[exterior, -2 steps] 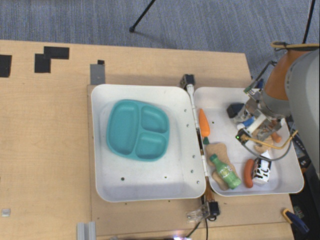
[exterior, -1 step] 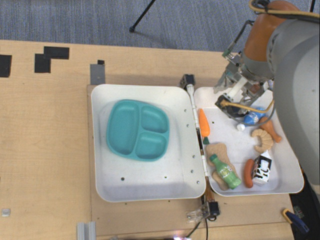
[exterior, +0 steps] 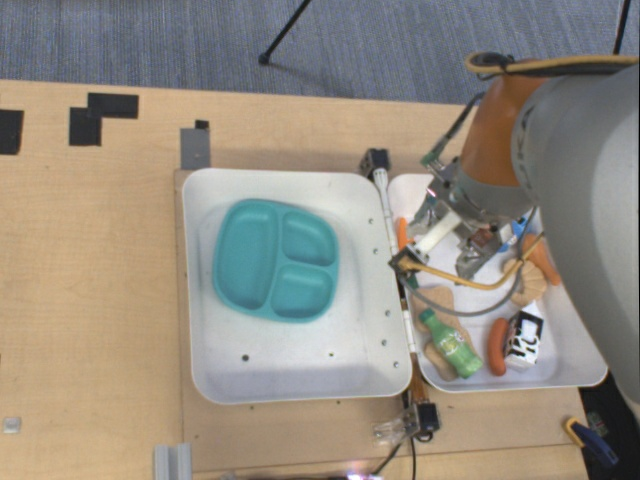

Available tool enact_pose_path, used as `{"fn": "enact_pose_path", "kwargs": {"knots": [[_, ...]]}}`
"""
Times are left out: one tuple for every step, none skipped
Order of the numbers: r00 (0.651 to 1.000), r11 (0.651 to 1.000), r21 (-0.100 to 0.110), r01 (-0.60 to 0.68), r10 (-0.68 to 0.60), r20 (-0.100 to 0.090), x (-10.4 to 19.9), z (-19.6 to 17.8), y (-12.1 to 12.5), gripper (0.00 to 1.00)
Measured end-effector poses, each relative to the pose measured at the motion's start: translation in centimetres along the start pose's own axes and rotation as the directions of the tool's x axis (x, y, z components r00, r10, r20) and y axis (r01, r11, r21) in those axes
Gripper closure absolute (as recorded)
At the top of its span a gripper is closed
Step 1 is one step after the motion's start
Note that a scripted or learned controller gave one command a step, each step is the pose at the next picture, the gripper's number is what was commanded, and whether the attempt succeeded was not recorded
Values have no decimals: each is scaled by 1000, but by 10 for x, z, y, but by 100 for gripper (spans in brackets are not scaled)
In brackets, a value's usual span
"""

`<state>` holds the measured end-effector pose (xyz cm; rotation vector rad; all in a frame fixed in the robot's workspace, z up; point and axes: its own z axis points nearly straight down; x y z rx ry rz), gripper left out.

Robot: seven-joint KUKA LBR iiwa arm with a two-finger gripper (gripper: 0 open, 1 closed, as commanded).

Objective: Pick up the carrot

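An orange tapered piece, seemingly the carrot (exterior: 545, 259), lies in the right bin (exterior: 570, 373) near its right side, partly hidden under the arm. My gripper (exterior: 468, 256) hangs low over the middle of that bin, just left of the carrot. Nothing can be seen held in it. The arm's grey body and orange band cover the bin's back and right part. A second slim orange piece (exterior: 402, 234) lies against the bin's left wall.
In the right bin's front lie a green bottle (exterior: 452, 345), a red sausage-like piece (exterior: 497, 347) and a small black-and-white item (exterior: 524, 337). A teal divided plate (exterior: 275, 259) sits in the left bin (exterior: 205, 368). Cables loop under the gripper.
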<state>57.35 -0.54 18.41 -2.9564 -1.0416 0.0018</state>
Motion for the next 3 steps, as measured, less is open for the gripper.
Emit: {"fn": "enact_pose_path", "kwargs": {"knots": [[996,996,-9,-86,86,0,29,-3,90,0],[1000,1000,-2,15,-15,1,20,0,20,0],[999,999,-3,51,-51,2,-19,0,-12,0]]}}
